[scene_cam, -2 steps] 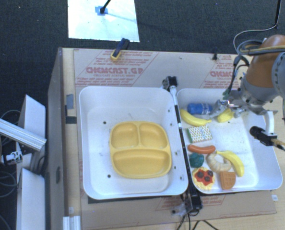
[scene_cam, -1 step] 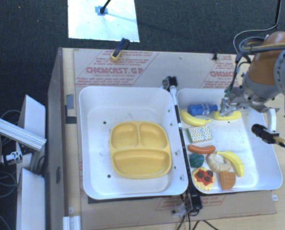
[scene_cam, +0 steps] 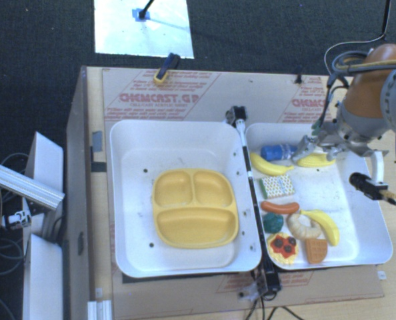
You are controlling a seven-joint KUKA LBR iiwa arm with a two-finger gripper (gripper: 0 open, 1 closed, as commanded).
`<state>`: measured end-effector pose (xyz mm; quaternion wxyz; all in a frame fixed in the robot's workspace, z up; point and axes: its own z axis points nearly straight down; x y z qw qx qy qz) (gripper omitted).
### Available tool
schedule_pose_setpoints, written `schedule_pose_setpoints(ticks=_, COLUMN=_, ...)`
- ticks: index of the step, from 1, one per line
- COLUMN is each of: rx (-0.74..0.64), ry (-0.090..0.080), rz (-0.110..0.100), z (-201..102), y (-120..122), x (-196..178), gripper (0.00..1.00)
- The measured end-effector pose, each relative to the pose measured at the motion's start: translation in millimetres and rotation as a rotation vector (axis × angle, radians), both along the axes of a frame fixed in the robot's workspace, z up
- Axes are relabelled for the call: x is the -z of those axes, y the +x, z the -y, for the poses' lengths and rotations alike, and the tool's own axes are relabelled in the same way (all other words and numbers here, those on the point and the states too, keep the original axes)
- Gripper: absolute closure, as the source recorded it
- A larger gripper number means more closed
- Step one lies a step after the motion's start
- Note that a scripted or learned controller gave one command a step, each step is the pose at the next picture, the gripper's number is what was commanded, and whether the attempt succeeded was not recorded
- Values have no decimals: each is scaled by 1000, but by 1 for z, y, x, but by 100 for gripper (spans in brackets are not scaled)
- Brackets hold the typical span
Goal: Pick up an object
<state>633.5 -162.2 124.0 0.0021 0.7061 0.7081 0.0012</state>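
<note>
- Bench board (scene_cam: pixel 185 89), tan sheet under both bins, printed in red "CHEMCAST GP" in repeating rows; it extends behind and to the left of the gripper.
- Left bin (scene_cam: pixel 128 152), shallow and white, well to the left of the gripper; it holds one item.
- Right bin (scene_cam: pixel 371 239), shallow and white, with the gripper low over its rear part.
- Arm (scene_cam: pixel 378 92), grey with an orange band, entering from the right and ending above the right bin's back edge.
- Yellow divided plate (scene_cam: pixel 195 205), three compartments, lying flat in the left bin, far left of the gripper.
- Gripper (scene_cam: pixel 316 147), low at the right bin's rear; whether its fingers are open or closed cannot be told.
- Yellow banana (scene_cam: pixel 316 161), right at the fingers, just below them; no grip on it can be made out.
- Second banana (scene_cam: pixel 270 165), just left of the fingers.
- Third banana (scene_cam: pixel 326 224), well in front of the fingers.
- Blue bottle (scene_cam: pixel 276 153), lying down, just left of the fingers; no label legible.
- Red sausage (scene_cam: pixel 280 207), in front and left of the fingers.
- Checked block (scene_cam: pixel 278 187), between sausage and second banana.
- Pizza slice (scene_cam: pixel 283 247), front edge, farthest from the fingers.
- Pale bread ring (scene_cam: pixel 303 226), touching the third banana.
- Orange cracker (scene_cam: pixel 315 250), beside the pizza slice.
- Dark green piece (scene_cam: pixel 273 223), below the sausage.
</note>
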Motion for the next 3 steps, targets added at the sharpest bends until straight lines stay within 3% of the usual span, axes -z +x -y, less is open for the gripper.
schedule_pose_setpoints(ticks=1, rx=-1, ry=1, rz=-29, z=-38, y=27, x=31, gripper=0)
schedule_pose_setpoints(ticks=2, rx=1, ry=-2, rz=-10, z=-71, y=17, x=41, gripper=0)
schedule_pose_setpoints(ticks=3, rx=-2, ry=0, rz=-13, z=-72, y=17, x=30, gripper=100)
